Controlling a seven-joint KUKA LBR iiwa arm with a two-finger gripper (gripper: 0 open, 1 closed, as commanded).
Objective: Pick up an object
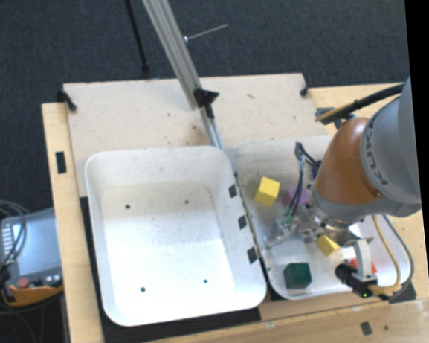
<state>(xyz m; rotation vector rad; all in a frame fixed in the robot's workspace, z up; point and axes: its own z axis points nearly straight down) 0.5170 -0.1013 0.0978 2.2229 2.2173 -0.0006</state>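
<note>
The gripper [290, 224] hangs low in the right bin [269, 158], under the grey arm [392, 159] and its orange band [345, 170]; whether it is wide, narrow or holding anything, I cannot tell. A purple piece [302, 195] sits just beside it at one o'clock. A yellow block [268, 191] lies near at eleven o'clock, a smaller yellow block [328, 244] at four o'clock, and a green block [297, 275] at six o'clock. The left bin [168, 234] lies at nine o'clock.
</note>
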